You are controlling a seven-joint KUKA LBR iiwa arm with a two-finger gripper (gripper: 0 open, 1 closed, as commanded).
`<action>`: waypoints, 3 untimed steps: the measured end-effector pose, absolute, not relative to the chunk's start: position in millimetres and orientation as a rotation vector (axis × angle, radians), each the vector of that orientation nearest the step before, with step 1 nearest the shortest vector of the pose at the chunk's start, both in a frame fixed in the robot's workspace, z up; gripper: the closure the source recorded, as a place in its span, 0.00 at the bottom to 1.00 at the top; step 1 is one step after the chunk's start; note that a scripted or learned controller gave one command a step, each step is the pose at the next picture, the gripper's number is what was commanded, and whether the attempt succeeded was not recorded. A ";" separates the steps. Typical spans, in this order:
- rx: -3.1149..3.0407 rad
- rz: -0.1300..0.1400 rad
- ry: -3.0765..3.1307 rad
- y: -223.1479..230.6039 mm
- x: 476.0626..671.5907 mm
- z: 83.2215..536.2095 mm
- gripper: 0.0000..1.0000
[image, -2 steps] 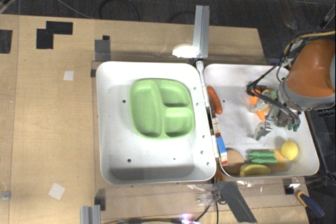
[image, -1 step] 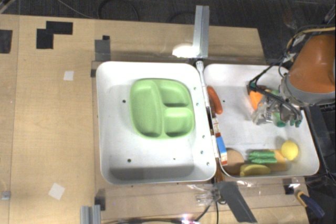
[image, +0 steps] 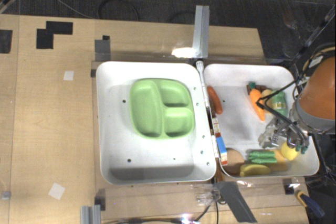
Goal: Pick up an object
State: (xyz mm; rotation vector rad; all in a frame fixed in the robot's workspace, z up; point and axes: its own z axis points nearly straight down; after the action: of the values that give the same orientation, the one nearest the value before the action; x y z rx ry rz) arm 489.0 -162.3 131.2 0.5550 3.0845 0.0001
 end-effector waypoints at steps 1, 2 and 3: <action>0.554 0.000 3.085 -162.0 488.9 130.7 0.00; 0.317 0.001 3.106 -106.9 537.5 90.8 0.00; 0.274 0.001 3.119 -120.3 628.7 88.5 0.00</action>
State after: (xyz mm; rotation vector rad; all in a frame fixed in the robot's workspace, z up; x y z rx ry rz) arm 628.7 -120.3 88.5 0.2737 3.1186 0.0011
